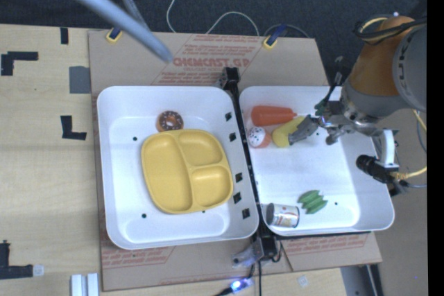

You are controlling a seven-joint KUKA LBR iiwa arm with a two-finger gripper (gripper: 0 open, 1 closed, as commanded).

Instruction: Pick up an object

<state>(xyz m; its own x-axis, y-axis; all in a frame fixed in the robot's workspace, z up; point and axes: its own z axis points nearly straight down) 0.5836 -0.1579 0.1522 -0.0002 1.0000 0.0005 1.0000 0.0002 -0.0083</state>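
Camera view showed, nearest at lower frame, a metal can (283, 216) and green pod (313, 202) in the right bin (361, 218). Higher up, the claw (305, 129) touched a yellow piece (284, 134); I couldn't tell its opening or hold. Crowded against the carrot (272, 114) and ball (257, 138), it could slip.
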